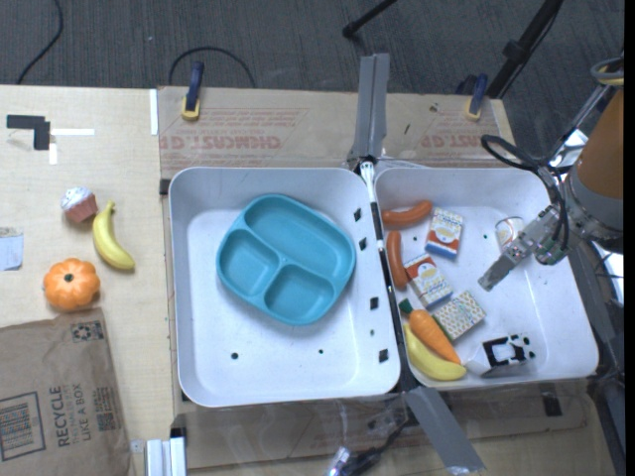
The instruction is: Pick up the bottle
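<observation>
I am standing by the bench and watching the grey two-finger gripper (493, 274), which is hanging low inside the right shallow white bin (573, 305) at a slant, its tip pointing toward the small speckled box (458, 315). Whether the claw is apart or together I cannot tell from here.

The task's thing is hard to see. I am taking the small clear bottle with a whitish ring (509, 232) to be it. It is lying in the back half of the right bin, just beside the gripper on its far side, between the gripper and the blue-and-orange carton (444, 234).

Several things are worrying me. The tip seems to be sitting nearer to the front of the bin than the bottle, so in my judgement a closing here is risking to catch only air or the bin floor. The bottle is transparent and probably round and light, so it is likely to roll or slip away if one side is touched first. The speckled box and the small white carton (430, 282) are lying near the tip, and a move in that direction could take one of them instead, or push them against the orange carrot (433, 332).
</observation>
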### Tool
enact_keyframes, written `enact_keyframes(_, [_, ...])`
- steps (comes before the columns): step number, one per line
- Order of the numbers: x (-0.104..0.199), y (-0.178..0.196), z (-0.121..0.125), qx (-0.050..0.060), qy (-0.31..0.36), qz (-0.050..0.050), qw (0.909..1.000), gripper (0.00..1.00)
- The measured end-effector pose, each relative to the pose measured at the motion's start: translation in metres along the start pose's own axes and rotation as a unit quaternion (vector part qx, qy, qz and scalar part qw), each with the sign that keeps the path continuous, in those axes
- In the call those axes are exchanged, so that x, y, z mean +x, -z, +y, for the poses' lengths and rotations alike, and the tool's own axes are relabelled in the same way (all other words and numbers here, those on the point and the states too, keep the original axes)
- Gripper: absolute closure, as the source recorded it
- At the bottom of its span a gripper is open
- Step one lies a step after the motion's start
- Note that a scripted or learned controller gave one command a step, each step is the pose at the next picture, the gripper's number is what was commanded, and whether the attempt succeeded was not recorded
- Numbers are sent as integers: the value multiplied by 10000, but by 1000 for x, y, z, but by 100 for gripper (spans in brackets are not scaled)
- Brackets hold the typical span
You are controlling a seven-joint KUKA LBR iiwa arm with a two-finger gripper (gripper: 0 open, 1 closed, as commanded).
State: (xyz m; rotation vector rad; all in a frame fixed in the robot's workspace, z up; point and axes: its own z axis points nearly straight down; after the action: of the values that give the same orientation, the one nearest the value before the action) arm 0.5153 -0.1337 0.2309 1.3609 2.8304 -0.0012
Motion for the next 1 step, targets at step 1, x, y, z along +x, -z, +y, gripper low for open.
enact_keyframes(1, [18,-132,-19,2,299,12,9996,0])
